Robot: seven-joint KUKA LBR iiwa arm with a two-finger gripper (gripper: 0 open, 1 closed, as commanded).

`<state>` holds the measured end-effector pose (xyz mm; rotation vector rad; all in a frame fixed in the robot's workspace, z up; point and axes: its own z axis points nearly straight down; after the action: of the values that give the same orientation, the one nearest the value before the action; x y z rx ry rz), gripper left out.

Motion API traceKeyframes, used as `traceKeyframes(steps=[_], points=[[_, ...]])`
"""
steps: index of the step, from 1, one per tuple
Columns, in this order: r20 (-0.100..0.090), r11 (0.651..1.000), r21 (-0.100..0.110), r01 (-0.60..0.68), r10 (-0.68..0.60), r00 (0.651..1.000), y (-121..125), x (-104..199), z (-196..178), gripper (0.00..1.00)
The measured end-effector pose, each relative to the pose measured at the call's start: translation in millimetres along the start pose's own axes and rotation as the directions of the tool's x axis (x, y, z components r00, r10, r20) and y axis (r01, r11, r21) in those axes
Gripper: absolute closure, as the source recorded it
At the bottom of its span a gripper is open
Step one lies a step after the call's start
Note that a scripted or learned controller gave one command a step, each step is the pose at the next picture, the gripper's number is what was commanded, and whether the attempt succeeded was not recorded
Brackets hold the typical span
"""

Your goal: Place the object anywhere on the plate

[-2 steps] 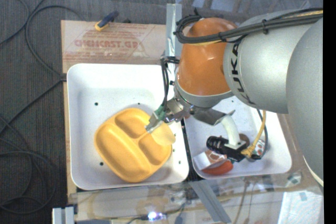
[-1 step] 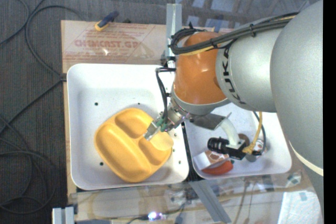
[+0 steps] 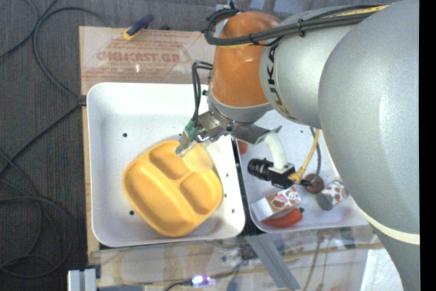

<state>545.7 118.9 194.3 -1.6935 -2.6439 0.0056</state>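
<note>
1. The grey arm (image 3: 368,112) takes up the right side of the frame. Its orange band (image 3: 238,71) sits at upper centre, and it reaches leftward across the divide between the two bins.
2. The left bin (image 3: 136,95) spans the centre-left of the frame. The right bin (image 3: 294,143) lies at lower right, mostly under the arm.
3. The yellow plate (image 3: 170,194), moulded into compartments, lies in the lower half of the left bin, with its right edge near that bin's right wall.
4. The gripper (image 3: 189,140) hangs at the centre of the frame, right over the plate's upper right corner and very close to it. I cannot tell if it is open or closed, nor if anything is held in it.
5. A pale patch (image 3: 201,159) shows on the plate's upper right corner, just below and right of the gripper. It may be the object, already touching the plate or about to, but it is too faint to be sure.
6. Small things lie in the right bin at lower right: a red pepper-like piece (image 3: 285,217), two little patterned cans (image 3: 284,200) (image 3: 332,194) and a brown disc (image 3: 314,182). None of them is on the plate.
7. Judgement: the task looks to be at the placing step. The carry to the plate seems done. What is left is a clear release and pulling the arm away, if the pale patch is indeed the object.
</note>
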Motion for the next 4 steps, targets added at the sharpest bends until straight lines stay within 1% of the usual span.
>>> traceKeyframes(steps=[1, 2, 3, 4], points=[[0.000, 0.871, -0.002, 0.492, -0.492, 0.871, -54.4, 5.6, 11.5, 1.00], [0.002, 0.896, -0.002, 0.444, -0.444, 0.896, -16.8, -88.3, 11.1, 1.00], [0.002, 0.896, -0.002, 0.444, -0.444, 0.896, -16.7, -88.1, 11.0, 0.00], [0.002, 0.896, -0.003, 0.443, -0.443, 0.896, -16.4, -88.1, 2.3, 1.00]])
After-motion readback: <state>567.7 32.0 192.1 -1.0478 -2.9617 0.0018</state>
